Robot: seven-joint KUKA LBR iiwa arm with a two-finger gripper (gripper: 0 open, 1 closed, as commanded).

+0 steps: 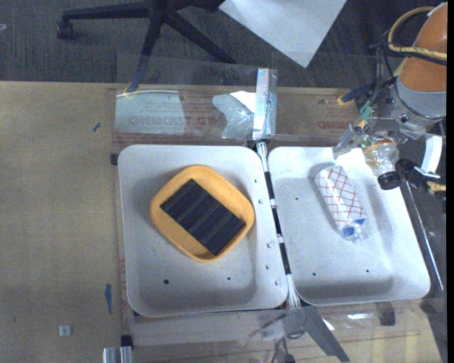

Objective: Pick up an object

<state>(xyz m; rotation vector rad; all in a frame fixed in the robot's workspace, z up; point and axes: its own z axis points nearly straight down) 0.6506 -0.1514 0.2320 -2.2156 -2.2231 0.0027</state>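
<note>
Step in hand: the approach is judged to be under way; nothing is seen lifted, and both objects lie flat in their bins.
End effector: the end effector point(374, 150) is seen at about 2 o'clock in the frame, over the far right corner of the right bin point(312, 276). Whether it is open or closed cannot be told, as it is blurred and cluttered with cables. Nothing is seen held in it.
Nearest object: a white packet with a red criss-cross pattern point(340, 201) lies in the right bin, at about 7 o'clock from the end effector and near it, its blue-marked end pointing toward 5 o'clock.
Other object: a yellow dish holding a dark ribbed pad point(202, 213) rests in the middle of the left bin point(142, 283), well apart from the arm.
Next move: a descent over the packet is likely called for, with the grasp set across its narrow width.
Surface: the two white bins are set side by side on a tan wooden tabletop point(53, 213).
Room: dark carpet point(42, 60), chair legs point(135, 18) and a white sheet point(287, 25) are seen at 12 o'clock.
</note>
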